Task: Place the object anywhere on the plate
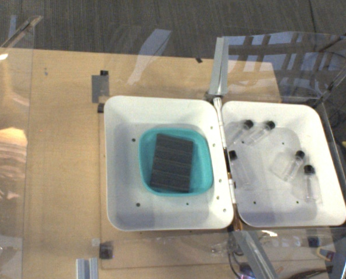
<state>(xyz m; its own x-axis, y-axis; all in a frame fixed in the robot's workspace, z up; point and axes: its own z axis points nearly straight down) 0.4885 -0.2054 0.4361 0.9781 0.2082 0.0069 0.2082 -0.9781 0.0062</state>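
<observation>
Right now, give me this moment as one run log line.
left bin: teal plate with dark ridged block lying on it | right bin: five clear black-capped vials loose | block: already on plate

Light was even and fairly bright over the bench (50, 156), cool and flat, with no hard shadows. A warm orange glow smeared across the wood far left of the left bin (120, 202), a reflection on a clear panel. More pale, streaky reflections floated above that bin, towards the dark floor. Inside the left bin, soft grey shading pooled along its near wall and around the teal plate (204, 167). The right bin (330, 208) looked washed out; the clear vials (286, 167) in it nearly vanished into the white, only their dark caps reading. Overall the picture was soft, slightly grainy, fine detail mushy.
</observation>
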